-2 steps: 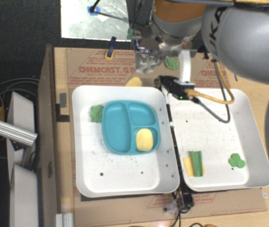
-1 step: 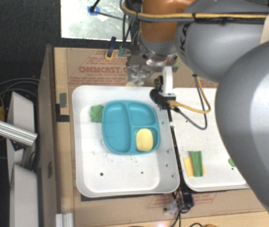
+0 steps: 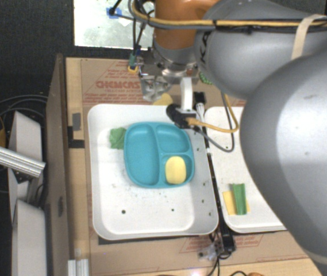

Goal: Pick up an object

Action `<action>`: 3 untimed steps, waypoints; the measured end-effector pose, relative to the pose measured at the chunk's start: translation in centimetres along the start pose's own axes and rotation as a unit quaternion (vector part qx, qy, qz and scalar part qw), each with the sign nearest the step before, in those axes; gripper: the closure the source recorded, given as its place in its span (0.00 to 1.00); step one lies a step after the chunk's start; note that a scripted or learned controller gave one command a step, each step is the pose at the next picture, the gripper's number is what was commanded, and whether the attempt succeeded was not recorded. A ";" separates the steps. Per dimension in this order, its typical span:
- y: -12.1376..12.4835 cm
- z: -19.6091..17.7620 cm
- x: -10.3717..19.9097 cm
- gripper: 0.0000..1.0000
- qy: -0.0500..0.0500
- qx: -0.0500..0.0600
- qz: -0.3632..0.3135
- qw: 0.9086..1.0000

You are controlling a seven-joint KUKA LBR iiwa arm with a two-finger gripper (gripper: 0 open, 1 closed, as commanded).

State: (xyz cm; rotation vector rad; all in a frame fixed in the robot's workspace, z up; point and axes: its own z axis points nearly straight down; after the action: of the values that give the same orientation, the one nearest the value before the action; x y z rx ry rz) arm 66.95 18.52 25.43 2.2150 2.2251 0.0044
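- Where the arm (image 3: 266,68) reaches in from your right, its grey bulk covers much of the right bin (image 3: 232,223), and the orange band (image 3: 186,10) sits at the top centre.
- You see the gripper (image 3: 154,91) at the far edge of the left bin (image 3: 146,223), hanging over the rim beside a small yellow thing (image 3: 163,100) that is mostly hidden; you cannot tell how the gripper stands, because the wrist blocks it.
- You find a blue tray (image 3: 149,154) with compartments in the middle of the left bin, and a yellow lump (image 3: 176,169) lies in its near right compartment.
- A green scrap (image 3: 117,137) touches the tray's left edge.
- In the right bin, a sponge (image 3: 235,199), yellow and green, lies near the front, well apart from the gripper.
- Red print on the cardboard (image 3: 108,76) under the bins reads something like "CHEMCAS", the rest hidden by the wrist.
- A yellow cable (image 3: 255,23) runs across the arm.
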 end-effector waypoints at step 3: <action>-0.2 4.4 3.1 1.00 0.000 0.003 -0.002 1.000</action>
State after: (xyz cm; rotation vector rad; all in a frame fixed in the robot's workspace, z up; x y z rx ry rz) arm 66.75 21.61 20.99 2.2137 2.2326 -0.0006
